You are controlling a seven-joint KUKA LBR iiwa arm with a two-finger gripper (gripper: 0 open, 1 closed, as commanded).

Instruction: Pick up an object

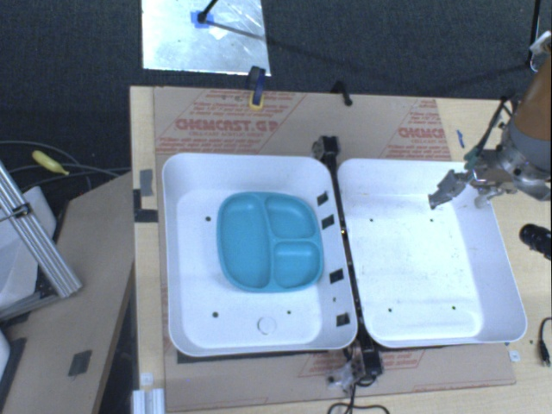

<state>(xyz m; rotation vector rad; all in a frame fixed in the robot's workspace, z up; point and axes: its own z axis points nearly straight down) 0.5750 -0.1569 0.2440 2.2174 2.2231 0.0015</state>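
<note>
A blue divided plate (267,240) with three compartments lies flat in the middle of the left bin (194,192). A small pale round disc (266,324) rests near that bin's front wall. My gripper (457,197) hangs over the far right part of the right bin (483,317), well away from the plate. Its fingers (442,191) stand open with nothing between them. The grey arm with its orange band (535,102) comes in from the right edge.
Black clips (332,248) line the seam between the two bins. The bins sit on a cardboard sheet (224,123). A metal plate (203,24) lies on the dark floor behind. An aluminium frame (30,240) stands at the left.
</note>
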